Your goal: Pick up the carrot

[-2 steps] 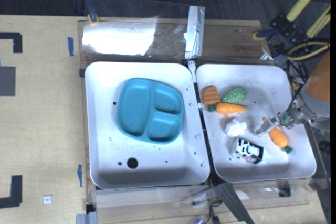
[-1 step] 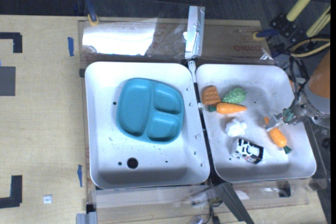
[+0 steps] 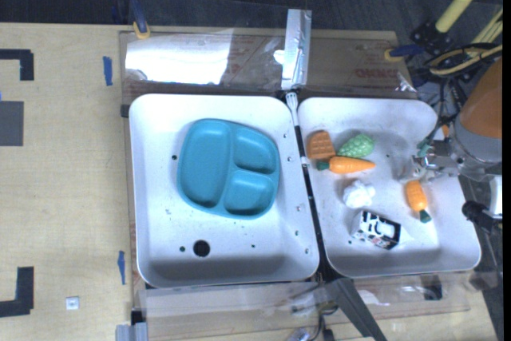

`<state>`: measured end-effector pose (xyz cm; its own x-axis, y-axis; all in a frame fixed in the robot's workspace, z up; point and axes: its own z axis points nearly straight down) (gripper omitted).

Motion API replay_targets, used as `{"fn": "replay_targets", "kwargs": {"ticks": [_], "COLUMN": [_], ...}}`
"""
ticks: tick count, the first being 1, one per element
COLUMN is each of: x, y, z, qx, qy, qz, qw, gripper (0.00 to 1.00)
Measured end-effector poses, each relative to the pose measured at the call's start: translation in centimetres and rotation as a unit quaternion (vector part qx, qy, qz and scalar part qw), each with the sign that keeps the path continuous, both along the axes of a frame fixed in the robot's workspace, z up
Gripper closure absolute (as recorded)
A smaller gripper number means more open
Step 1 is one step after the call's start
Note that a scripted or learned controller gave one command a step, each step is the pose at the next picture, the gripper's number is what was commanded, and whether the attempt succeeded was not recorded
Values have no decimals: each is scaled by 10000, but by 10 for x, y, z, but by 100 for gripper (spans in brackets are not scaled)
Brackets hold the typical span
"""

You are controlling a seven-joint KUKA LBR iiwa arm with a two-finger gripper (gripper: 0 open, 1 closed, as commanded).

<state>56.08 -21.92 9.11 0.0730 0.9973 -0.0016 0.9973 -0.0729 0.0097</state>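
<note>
The bench carries two shallow white bins side by side. The left bin (image 3: 152, 172) holds a blue divided plate (image 3: 229, 167) and a small dark disc (image 3: 201, 248) near its front edge. The right bin (image 3: 447, 251) holds the loose items, all lying flat on the floor of the bin and apart from one another, which leaves room for a top-down approach.

Two orange pieces fit the task. One carrot (image 3: 350, 165) lies on its side toward the far left of the right bin, its green end pointing left, just right of a ridged brown piece (image 3: 321, 145) and just near of a green knobbly item (image 3: 356, 145). A second, shorter carrot (image 3: 416, 198) lies toward the right wall, its green end pointing near. A white lump (image 3: 358, 193) and a black-and-white object (image 3: 377, 229) sit between and nearer.

The arm enters from the right; its gripper (image 3: 429, 159) hangs over the right side of the bin, just beyond the shorter carrot — probably the intended target, being closest. The opening of the gripper cannot be determined, and nothing is seen held in it.
</note>
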Motion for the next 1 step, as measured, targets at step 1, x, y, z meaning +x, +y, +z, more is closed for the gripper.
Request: {"fn": "replay_targets", "kwargs": {"ticks": [1], "x": [45], "y": [43], "z": [88], "qx": [7], "qy": [4], "qz": [-152], "qw": [9999], "gripper": [100]}}
